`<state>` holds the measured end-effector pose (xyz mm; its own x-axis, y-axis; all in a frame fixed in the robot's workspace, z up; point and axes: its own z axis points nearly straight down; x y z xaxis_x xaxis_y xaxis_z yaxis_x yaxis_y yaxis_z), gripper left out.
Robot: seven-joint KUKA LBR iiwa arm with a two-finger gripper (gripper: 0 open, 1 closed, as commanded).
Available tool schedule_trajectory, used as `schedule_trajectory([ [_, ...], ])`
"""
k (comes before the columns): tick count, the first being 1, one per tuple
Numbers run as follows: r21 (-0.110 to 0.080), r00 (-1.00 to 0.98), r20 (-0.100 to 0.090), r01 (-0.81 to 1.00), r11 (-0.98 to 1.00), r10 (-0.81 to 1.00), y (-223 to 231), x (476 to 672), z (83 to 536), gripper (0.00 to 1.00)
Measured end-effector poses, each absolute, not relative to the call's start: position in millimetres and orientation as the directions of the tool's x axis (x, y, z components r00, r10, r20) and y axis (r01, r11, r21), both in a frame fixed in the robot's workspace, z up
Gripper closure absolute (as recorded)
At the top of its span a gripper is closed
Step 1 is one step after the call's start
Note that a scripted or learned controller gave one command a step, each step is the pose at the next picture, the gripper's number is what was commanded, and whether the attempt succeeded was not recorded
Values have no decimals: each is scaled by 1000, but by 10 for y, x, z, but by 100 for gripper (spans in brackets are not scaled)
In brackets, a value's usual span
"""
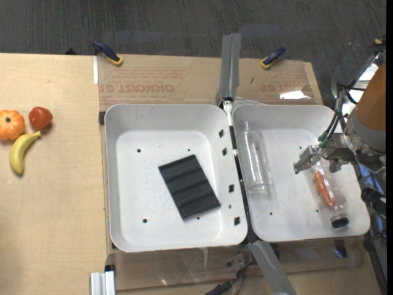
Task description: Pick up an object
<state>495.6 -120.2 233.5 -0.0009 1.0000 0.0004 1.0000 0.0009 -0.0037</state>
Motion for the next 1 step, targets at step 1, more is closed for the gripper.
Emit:
schedule_trajectory([
  [1, -4, -30, -1, 1000, 30, 1000, -2125, 5492, 1853, 0],
])
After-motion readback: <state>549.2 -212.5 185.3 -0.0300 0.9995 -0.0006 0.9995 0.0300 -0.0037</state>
